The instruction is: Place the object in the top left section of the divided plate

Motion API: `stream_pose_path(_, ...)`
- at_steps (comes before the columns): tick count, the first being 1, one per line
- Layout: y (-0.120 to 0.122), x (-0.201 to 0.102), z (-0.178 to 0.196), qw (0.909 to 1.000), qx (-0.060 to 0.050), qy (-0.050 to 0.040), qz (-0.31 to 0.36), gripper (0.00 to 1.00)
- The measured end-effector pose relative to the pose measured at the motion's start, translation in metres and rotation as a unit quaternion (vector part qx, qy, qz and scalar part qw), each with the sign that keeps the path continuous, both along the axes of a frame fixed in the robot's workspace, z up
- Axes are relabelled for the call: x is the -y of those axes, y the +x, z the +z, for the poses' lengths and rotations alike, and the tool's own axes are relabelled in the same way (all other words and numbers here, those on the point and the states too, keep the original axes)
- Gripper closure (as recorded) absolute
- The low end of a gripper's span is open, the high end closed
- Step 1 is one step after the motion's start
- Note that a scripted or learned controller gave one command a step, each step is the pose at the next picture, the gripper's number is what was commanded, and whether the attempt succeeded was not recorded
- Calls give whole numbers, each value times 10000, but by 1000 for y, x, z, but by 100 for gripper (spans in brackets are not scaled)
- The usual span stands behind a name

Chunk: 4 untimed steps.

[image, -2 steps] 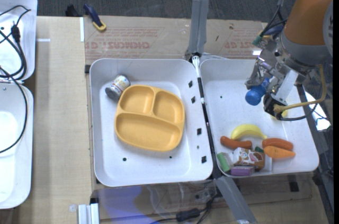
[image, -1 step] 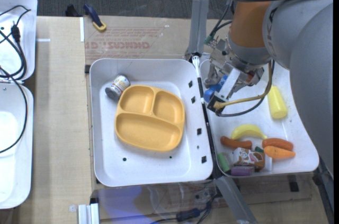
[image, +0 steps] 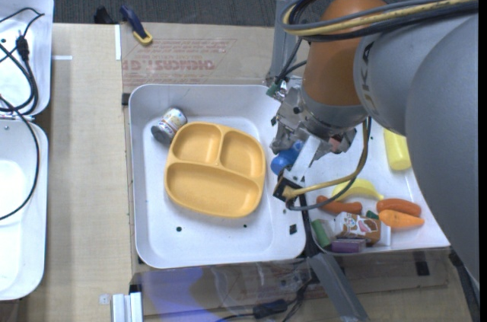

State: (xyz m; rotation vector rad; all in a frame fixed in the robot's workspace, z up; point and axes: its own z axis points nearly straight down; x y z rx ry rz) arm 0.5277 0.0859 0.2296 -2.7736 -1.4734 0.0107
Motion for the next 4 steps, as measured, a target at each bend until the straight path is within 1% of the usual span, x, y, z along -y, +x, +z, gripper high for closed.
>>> stream_pose_path(1, 84, -51, 4, 9926, 11, 2, 1216, 100)
stream_pose_path(2, 87, -29, 85, 10000, 14, -3, -28, 100)
stream_pose_path(3, -19, -44, 63, 9925, 1, -10, -1221, 100)
stream_pose_path(4, -13, -85, 28, 9957, -5, 2, 924, 100)
